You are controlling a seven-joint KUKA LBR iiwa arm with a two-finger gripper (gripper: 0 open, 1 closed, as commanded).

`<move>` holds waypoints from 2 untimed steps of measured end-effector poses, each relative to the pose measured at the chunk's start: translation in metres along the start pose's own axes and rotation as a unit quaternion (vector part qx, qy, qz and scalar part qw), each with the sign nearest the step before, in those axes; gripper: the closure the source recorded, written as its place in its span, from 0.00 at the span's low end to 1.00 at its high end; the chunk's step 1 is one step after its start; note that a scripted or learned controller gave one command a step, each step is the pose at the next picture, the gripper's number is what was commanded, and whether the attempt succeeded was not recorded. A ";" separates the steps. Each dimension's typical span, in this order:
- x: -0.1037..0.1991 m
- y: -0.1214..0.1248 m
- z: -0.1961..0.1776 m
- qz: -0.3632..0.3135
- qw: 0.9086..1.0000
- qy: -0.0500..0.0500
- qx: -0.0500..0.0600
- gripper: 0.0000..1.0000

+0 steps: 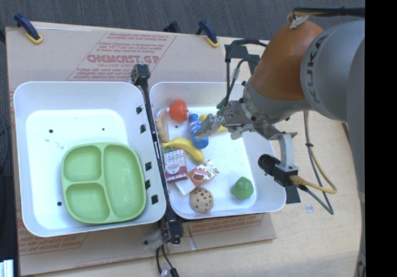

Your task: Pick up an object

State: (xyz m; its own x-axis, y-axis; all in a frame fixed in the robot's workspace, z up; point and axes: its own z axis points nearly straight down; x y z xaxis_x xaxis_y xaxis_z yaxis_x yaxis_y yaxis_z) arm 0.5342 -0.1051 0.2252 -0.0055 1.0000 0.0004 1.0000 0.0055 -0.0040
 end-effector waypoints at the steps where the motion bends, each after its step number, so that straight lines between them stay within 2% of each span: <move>1: -0.018 -0.036 0.131 0.000 1.000 -0.003 -0.005 0.00; 2: -0.018 -0.035 0.121 -0.003 1.000 -0.003 -0.005 1.00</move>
State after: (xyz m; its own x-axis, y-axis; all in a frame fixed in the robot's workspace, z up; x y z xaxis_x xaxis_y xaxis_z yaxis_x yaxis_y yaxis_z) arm 0.4985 -0.1231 0.1047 -0.0114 0.9999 -0.0060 0.9999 0.0114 0.0052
